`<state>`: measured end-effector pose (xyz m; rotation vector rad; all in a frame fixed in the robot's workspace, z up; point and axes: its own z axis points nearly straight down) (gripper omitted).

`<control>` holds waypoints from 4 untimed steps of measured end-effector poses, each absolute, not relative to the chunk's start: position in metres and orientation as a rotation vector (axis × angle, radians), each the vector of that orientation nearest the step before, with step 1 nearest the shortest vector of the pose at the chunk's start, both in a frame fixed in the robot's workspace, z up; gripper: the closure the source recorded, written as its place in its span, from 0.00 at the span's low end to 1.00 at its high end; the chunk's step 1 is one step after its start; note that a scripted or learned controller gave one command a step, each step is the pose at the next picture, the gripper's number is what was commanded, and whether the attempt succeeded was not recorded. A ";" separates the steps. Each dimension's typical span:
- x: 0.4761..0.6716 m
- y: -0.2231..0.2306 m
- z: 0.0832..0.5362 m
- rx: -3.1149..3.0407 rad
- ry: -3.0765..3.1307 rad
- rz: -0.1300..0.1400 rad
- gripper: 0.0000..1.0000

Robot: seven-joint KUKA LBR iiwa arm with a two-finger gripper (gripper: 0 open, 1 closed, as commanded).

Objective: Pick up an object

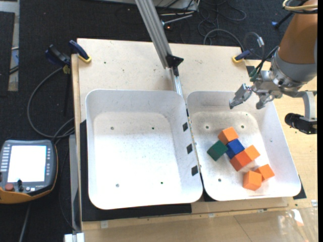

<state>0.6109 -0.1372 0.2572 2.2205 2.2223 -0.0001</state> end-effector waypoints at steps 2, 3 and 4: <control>0.514 -0.092 0.201 2.231 2.226 -0.009 0.00; 0.569 -0.111 0.117 2.216 2.216 0.007 0.00; 0.624 -0.104 0.095 2.214 2.224 0.004 0.00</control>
